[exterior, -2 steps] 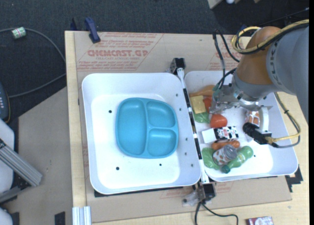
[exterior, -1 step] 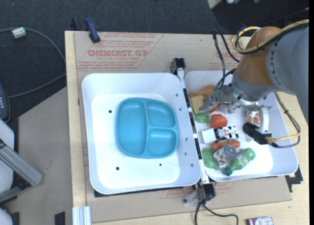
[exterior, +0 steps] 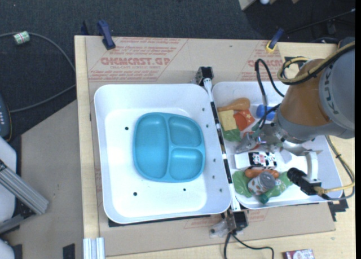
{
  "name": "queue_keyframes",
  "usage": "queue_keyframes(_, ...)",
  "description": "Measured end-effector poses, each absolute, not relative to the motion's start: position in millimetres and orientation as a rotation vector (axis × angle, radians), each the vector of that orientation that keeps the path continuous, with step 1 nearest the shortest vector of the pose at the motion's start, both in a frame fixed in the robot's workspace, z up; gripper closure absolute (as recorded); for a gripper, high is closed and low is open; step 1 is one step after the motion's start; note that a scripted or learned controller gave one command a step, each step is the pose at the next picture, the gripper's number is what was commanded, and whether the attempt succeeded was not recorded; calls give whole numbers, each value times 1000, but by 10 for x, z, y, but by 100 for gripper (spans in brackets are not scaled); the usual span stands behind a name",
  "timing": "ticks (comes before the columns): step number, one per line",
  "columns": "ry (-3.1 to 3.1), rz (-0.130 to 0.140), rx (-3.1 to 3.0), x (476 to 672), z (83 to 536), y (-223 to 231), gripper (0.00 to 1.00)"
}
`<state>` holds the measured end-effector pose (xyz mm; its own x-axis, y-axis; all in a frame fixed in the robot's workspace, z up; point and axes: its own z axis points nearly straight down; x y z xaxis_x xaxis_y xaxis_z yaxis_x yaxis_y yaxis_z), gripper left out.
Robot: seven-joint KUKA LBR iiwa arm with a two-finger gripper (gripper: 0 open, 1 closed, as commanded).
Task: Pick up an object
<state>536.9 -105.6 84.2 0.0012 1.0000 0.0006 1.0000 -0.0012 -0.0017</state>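
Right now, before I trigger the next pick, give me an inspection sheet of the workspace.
Surface: bench board bears a left bin and a right bin side by side.
Job's things: the right bin holds an orange piece, yellow block, red piece, green leafy piece and round grey lid, crowded together.
Clutter: blue divided plate alone in the left bin.
Grippers: gripper low over the right bin's pile; grip cannot be told.
Cables: black cable loops above the right bin's far side.
Surroundings: blue clamp on the bench's far edge; dark floor around.
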Motion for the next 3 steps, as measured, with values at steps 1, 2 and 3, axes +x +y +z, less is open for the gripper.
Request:
queue_keyframes(1,-2223,-1,-2221,5819,908,-993,0)
queue_keyframes(2,-2219,1,-2221,5563,842,-948,0)
queue_keyframes(3,-2221,-4,-2224,5577,956,-946,100)
